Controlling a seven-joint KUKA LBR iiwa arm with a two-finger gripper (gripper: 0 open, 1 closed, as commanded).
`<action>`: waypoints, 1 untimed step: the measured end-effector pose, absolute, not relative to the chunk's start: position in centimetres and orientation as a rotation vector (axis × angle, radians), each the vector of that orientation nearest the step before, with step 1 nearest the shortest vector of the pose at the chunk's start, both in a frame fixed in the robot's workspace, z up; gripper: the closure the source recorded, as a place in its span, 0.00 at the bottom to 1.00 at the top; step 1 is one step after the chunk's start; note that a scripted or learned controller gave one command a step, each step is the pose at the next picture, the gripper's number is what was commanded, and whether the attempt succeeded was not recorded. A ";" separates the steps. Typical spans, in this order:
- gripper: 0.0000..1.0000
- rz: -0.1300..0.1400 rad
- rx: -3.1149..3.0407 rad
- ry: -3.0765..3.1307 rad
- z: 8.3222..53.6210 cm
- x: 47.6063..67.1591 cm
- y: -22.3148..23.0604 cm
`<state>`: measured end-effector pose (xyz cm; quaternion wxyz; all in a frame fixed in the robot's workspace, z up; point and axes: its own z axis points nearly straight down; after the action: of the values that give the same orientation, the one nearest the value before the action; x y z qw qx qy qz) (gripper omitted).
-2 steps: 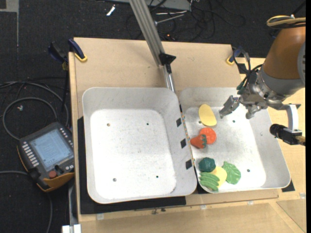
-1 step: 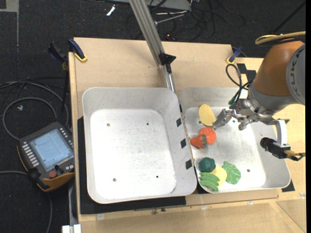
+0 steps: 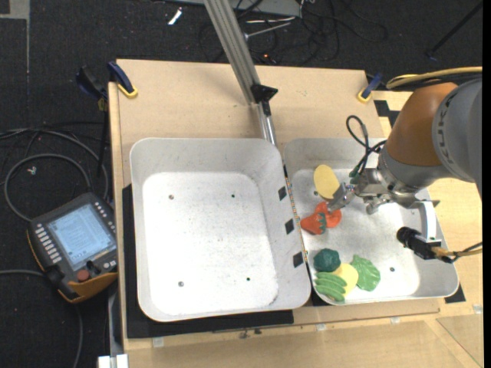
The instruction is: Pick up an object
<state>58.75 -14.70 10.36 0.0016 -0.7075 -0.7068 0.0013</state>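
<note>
The red-orange object [image 3: 317, 220] lies in the right bin [image 3: 430, 286], near its left wall, just below the yellow piece [image 3: 326, 180]. My gripper [image 3: 338, 199] hangs right over its upper right edge — whether my fingertips touch it, or whether my jaws are spread or pressed together, I cannot tell from here. Farther toward the bin's front edge sits a green and yellow cluster [image 3: 347, 273] — well apart from me. The left bin [image 3: 146, 159] lies beside.
</note>
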 end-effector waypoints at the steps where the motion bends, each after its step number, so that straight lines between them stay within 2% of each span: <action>1: 1.00 -0.002 -2.224 -2.221 11.8 58.9 -14.7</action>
<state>58.88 -14.72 11.76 -0.0008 -0.7077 -0.7066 -0.0005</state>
